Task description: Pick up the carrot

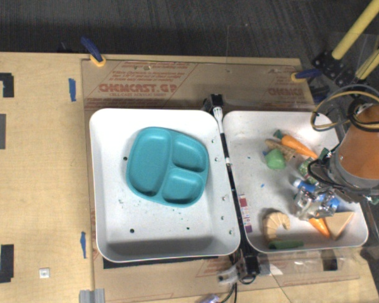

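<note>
The carrot (296, 145), orange with a green stalk end, lies slanted near the back of the right bin (252, 131). My gripper (314, 199) is low in the same bin, in front of and slightly right of the carrot and apart from it. It hangs just above a small orange piece (319, 226) that lies beside a tan wedge (341, 221). The arm's orange band (366, 153) covers the bin's right side.
A green lump (275, 160) sits just left of the carrot. A tan bread-like piece (276, 223) and a dark green bean (285, 245) lie at the front of the right bin. The left bin (107, 169) holds a teal divided plate (167, 166).
</note>
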Robot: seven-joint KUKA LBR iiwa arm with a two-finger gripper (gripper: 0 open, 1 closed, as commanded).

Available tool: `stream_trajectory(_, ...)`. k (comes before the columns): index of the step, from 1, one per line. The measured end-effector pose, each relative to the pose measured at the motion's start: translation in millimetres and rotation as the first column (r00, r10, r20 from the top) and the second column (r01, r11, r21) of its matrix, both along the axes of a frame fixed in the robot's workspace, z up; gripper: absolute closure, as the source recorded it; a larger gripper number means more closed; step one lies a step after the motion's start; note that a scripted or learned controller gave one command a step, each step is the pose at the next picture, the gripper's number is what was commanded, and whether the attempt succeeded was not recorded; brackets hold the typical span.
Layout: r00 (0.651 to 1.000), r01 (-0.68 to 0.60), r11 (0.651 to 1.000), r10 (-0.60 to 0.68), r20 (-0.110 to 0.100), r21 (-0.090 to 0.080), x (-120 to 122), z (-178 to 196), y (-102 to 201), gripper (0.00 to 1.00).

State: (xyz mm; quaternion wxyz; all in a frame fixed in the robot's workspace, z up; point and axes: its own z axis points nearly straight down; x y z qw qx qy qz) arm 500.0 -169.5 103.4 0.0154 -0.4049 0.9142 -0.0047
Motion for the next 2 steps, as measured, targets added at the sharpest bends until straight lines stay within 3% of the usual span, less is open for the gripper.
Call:
stream_trajectory(1,1.000,0.000,1.000,0.000,-0.002,0.001,-1,-1,0,0.00)
stream_trajectory(2,0.948,-0.319,0.948,0.319,-0.013,-0.008,-8,-13,-1,0.00)
